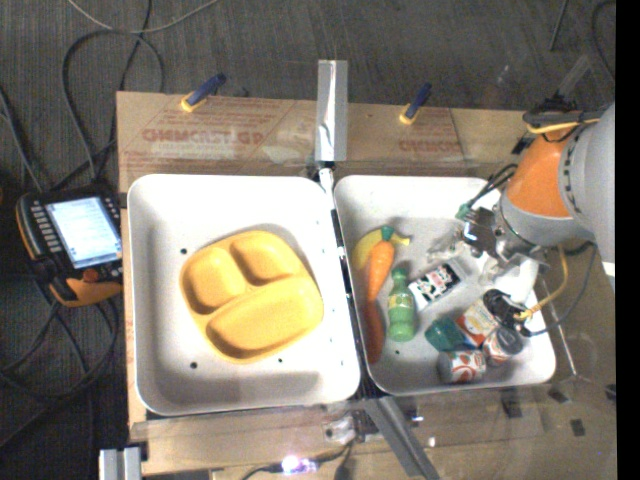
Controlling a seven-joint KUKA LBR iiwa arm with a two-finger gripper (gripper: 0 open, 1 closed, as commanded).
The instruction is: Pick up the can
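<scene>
A red and white can [461, 366] lies on its side near the front edge of the right bin [520, 376]. A second small can [503, 344] with a dark top stands just to its right. My gripper [478, 235] hangs over the back right part of that bin, well behind both cans and not touching them. It sits just right of a black and white carton [435, 285].
The right bin also holds a banana [370, 244], a carrot [377, 268], a green bottle [400, 308], a teal object [444, 334] and an orange and white packet [478, 322]. A yellow divided plate [252, 293] lies in the left bin [150, 268].
</scene>
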